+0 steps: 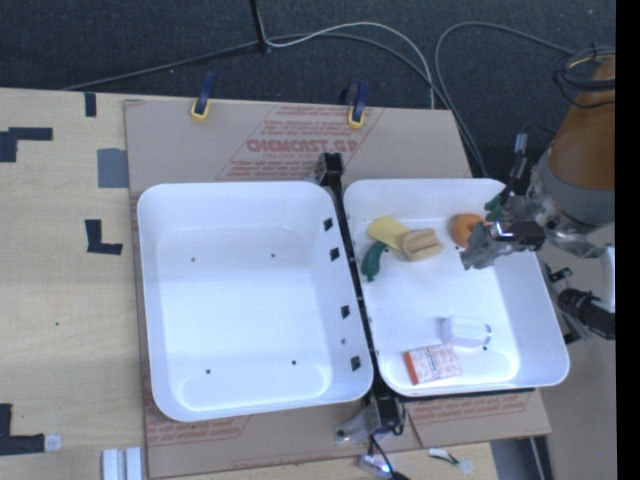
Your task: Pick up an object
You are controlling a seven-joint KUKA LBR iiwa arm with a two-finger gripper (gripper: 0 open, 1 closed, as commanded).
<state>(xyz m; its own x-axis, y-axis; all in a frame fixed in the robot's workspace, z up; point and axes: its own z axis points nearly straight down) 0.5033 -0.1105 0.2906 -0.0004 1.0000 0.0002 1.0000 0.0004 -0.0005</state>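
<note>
An orange ball (464, 228) sits near the far right corner of the right bin (530, 313), just to the left of my end effector (490, 240), which hangs low over the bin's right side, close beside the ball; from this slanted overhead angle I cannot tell how wide it stands, nor whether it touches the ball. Farther left of my end effector, past the ball, a tan block (421, 244) lies against a yellow piece (388, 231), and a small green object (374, 259) rests just beyond them near the divider between the bins. Nearer the camera than my end effector, a pale translucent item (465, 331) lies on the bin floor, and a red-and-white packet (432, 364) sits beside it toward the front rim. The left bin (160, 298) stands well to the left of my end effector, side by side with the right one. Both bins rest on a cardboard sheet (290, 143) printed in red and clamped to the tabletop (50, 298) at its far edge by two blue-and-yellow clamps (204, 99). Grey cables (400, 43) trail across the dark floor (120, 28) beyond.
</note>
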